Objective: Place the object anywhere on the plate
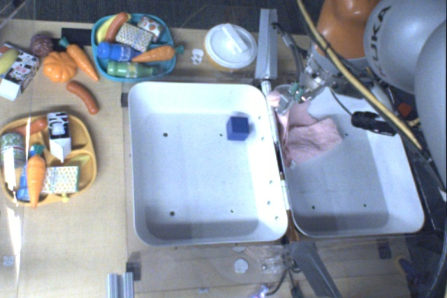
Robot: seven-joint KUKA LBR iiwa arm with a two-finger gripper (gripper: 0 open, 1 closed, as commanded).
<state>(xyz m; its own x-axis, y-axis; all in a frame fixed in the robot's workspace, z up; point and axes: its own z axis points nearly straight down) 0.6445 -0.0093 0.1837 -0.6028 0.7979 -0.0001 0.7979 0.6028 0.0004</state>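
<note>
Blue cube [238, 128] seen lying in left bin [174, 220], upper right part, apart from walls. Pink cloth [307, 136] crumpled in right bin [363, 213], upper left corner. Hand [299, 89] positioned above cloth's top edge; finger state cannot be told.
</note>
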